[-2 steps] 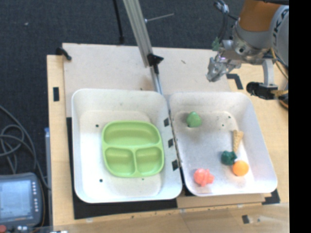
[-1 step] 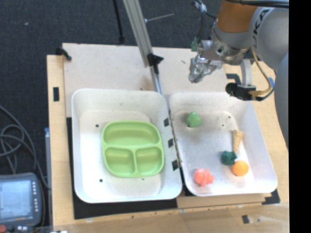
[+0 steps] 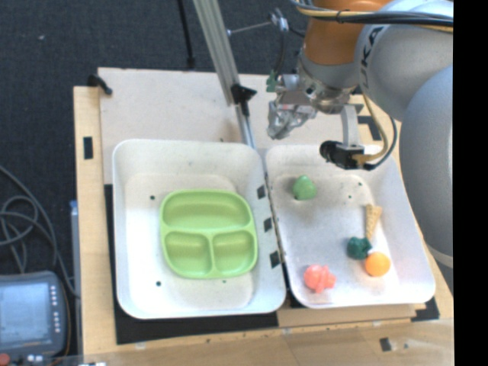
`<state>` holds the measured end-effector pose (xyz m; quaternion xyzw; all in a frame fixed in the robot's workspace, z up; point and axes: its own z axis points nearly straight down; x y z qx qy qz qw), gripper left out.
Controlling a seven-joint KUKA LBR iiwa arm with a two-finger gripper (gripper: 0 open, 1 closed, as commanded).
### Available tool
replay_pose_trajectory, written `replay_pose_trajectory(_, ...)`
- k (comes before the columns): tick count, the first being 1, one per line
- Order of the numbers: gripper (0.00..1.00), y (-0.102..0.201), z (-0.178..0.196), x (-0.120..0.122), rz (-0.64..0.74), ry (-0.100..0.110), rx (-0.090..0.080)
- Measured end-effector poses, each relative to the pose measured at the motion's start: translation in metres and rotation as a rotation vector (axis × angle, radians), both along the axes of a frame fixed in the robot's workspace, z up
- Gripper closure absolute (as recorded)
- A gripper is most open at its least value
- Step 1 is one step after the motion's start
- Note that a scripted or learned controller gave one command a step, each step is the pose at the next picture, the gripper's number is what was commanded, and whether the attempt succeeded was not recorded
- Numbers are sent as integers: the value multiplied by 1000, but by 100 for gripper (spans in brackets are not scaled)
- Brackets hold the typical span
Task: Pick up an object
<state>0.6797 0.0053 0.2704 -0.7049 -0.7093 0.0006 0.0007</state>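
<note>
1. Above the far rim of the right bin, the gripper hangs under the grey arm with the orange band. Its fingers point down and nothing is between them; how wide they stand I cannot tell.
2. The nearest object is the green toy. It lies inside the right bin, toward the camera from the gripper and slightly to the right. It is rounded, without a clear long axis, so I judge the finger angle matters little.
3. Further away lie a pink toy near the front rim, a cone, a dark green piece and an orange ball, the last two touching.
4. The left bin bears a green divided plate.
5. In my judgement, the pick is not yet begun.
</note>
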Motion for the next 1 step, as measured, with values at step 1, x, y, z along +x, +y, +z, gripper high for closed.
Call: replay_pose_trajectory(1,100,52,-22,-1,1,0,0)
